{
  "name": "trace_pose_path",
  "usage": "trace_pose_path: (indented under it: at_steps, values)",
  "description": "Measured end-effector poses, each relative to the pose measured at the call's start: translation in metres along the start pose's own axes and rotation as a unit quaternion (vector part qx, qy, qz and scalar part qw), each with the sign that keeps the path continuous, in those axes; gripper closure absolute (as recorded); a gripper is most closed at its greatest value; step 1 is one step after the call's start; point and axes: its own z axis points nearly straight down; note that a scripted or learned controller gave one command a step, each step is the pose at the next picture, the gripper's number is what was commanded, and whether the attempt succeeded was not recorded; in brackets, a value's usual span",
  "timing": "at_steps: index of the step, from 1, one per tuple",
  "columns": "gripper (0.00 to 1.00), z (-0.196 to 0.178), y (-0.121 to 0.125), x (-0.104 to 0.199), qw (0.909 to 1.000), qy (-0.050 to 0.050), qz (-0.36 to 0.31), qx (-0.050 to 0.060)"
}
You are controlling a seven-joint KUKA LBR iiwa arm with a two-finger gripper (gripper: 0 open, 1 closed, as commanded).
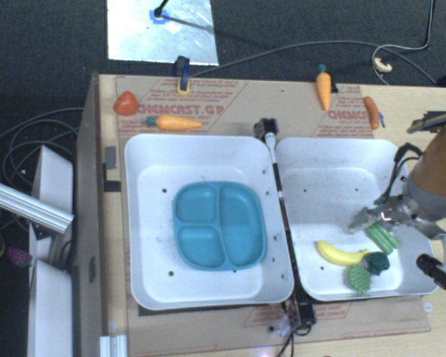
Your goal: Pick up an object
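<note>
The gripper (pixel 379 220), its hold impossible to tell, hangs over a light, stiff green vegetable (pixel 383 237) near the right bin's (pixel 334 155) front edge, best pinched across its middle.

Grey arm (pixel 437 171) low at right, claw (pixel 377 220) pointing leftward.

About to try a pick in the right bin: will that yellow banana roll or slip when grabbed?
The banana is curved and lies flat, so it probably pivots rather than rolls. Its smooth, glossy skin may slip. The green items at its right end could get nudged too.
</note>
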Motion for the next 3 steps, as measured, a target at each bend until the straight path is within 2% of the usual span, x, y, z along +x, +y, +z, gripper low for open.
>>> trace_pose_path:
  at_steps: [1,2,3]
  values:
    - [1.00,-0.011,0.001,0.000,1.0000,0.000,-0.001,-0.001]
    - [1.00,-0.038,0.041,0.024,1.0000,0.000,-0.002,-0.001]
    - [1.00,-0.090,0.042,0.057,1.0000,0.000,-0.002,-0.001]
